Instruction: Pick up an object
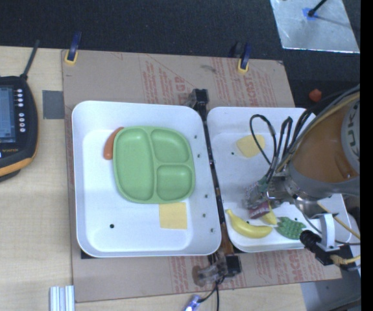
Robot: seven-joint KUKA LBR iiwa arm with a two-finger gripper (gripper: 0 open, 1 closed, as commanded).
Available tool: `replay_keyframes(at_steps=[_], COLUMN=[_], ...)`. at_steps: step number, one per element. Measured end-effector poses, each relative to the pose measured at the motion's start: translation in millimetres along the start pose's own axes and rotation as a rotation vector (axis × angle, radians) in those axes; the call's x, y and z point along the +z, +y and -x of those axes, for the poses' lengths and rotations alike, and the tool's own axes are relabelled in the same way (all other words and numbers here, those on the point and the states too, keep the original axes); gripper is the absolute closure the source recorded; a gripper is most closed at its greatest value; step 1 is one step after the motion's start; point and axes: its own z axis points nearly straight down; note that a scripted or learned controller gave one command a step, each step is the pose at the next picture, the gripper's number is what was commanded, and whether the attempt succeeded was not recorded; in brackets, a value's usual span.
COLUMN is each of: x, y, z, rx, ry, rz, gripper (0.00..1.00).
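Observation:
My gripper point(261, 203) is low in the right bin point(228, 167), near its front, under the grey arm with the orange band. Just in front of it lies a yellow banana point(248, 226). A small yellow piece point(270, 218) and a green toy point(290, 228) lie to the banana's right. A pale yellow slice point(248, 146) rests further back in the same bin. The arm's wrist and cables cover the fingertips.
The left bin point(89, 173) holds a green divided plate point(154, 164), a yellow square point(173, 216) in front of it and an orange-red item point(110, 143) at the plate's left edge. A teach pendant point(1, 128) lies at far left.

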Motion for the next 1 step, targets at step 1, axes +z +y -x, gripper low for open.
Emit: replay_keyframes(at_steps=[1], x=[-90.7], y=[76.2], z=[-58.6], rx=[0.005], ry=[0.001], rz=[0.002], gripper=[1.00])
